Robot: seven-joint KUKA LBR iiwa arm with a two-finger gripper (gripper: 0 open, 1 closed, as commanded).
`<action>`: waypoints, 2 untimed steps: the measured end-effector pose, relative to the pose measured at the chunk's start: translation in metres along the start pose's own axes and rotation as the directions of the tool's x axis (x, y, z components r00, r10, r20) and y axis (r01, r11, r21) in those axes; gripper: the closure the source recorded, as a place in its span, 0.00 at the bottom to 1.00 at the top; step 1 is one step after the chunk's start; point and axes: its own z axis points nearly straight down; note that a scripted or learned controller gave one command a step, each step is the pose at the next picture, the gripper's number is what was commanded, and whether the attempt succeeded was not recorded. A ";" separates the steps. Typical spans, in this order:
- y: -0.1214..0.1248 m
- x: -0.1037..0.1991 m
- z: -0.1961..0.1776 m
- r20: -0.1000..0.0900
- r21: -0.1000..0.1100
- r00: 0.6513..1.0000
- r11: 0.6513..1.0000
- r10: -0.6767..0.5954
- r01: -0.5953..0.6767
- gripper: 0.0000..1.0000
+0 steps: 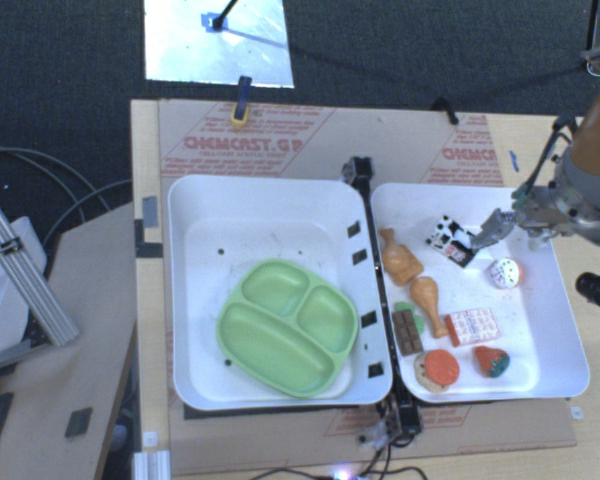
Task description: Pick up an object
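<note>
- Camera view: the tool [492, 226] hangs over the right bin [570, 353], near its upper edge; its grip state cannot be told.
- Nearest object: the cow toy [444, 236], just left of the tool.
- The white ball [504, 272] lies just below it.

Small black-and-white cow-patterned toy [443, 234] lies in the right bin's upper part, beside the fingers [496, 224].

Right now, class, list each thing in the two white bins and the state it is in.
Green three-compartment plastic tray: flat, nothing in it, left bin.
Tan toy drumstick: lying down, right bin.
Red toy strawberry: on its side.
Black-and-white toy cow: beside the pincer.
</note>
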 end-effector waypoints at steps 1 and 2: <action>-0.050 0.056 0.135 0.006 -0.013 1.000 1.000 0.004 -0.004 0.00; 0.011 0.064 0.149 0.001 -0.006 1.000 1.000 -0.003 0.003 0.00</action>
